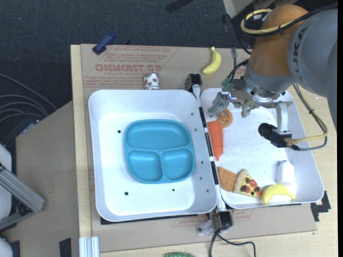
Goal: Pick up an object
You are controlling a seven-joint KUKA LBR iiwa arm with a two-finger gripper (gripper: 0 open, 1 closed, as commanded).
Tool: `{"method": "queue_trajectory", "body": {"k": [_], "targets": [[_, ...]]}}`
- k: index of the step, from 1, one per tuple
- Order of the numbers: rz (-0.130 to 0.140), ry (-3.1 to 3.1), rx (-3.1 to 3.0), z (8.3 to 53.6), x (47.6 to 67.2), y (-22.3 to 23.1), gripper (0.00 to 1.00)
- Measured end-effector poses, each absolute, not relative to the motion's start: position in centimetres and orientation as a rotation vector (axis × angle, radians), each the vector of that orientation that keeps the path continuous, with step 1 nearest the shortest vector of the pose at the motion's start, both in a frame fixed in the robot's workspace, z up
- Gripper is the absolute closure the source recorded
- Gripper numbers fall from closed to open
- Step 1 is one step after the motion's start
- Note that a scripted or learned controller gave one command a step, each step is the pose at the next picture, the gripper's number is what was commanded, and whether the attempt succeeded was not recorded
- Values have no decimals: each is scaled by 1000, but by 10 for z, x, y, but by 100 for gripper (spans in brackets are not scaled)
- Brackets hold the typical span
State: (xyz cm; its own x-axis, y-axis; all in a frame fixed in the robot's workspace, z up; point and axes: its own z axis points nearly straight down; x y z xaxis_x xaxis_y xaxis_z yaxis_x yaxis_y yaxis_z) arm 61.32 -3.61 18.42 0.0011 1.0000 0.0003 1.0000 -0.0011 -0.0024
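Note:
My gripper (231, 105) hangs over the far left part of the right bin (305, 159), under the grey arm with its orange band. Just below it lies a small orange pretzel (225, 118), partly covered by the gripper. An orange carrot (215, 138) lies along the bin's left wall, pointing toward the near side. Near the front of this bin are a waffle (226, 179), a pizza slice (247, 184), a yellow banana (277, 193) and a white block (285, 171). Nothing shows as lifted.
The left bin (102, 143) holds a blue divided plate (159, 149). On the bench behind the bins lie a second banana (213, 62), a small spotted toy (151, 80), a blue piece (103, 43) and a black clip (193, 82).

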Motion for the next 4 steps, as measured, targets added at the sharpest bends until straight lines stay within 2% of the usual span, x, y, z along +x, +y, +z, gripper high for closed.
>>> {"method": "queue_trajectory", "body": {"k": [1,2,3,4], "targets": [[4,-2217,-2222,126,605,-120,0],[0,-2222,-2221,84,644,-96,0],[-8,-2225,-2226,97,646,-96,100],[-3,-2222,-2224,95,644,-96,0]]}}
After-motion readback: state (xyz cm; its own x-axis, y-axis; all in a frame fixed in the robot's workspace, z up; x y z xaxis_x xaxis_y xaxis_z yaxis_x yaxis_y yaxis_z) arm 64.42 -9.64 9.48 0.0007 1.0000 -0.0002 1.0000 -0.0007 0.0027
